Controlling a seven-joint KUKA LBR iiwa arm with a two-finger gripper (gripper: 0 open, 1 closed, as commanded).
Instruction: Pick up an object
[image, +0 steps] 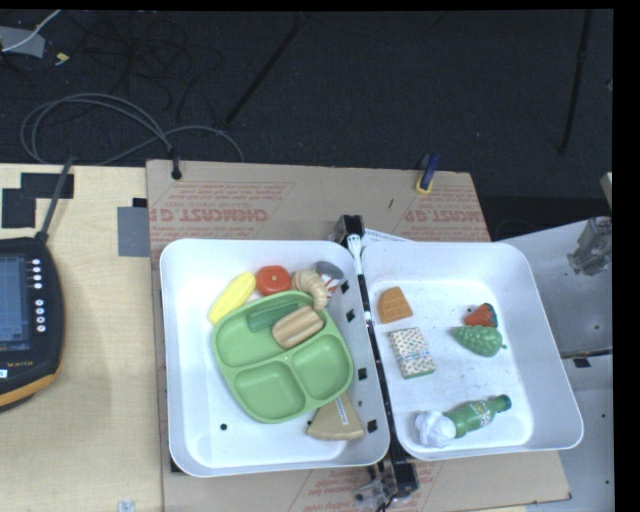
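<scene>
The left bin holds a green divided plate with a green cucumber and a tan bread roll in its top compartment. Around the plate lie a yellow corn cob, a red tomato, a beige knobbly piece and a tan wedge. The right bin holds an orange cracker, a patterned small box, a red strawberry, a green leafy piece and a green bottle beside a white crumpled lump.
Both bins rest on a cardboard sheet on the wooden bench. A black and orange control pendant lies at the far left. A blue and yellow clip sits at the cardboard's far edge. A grey metal surface lies right of the bins.
</scene>
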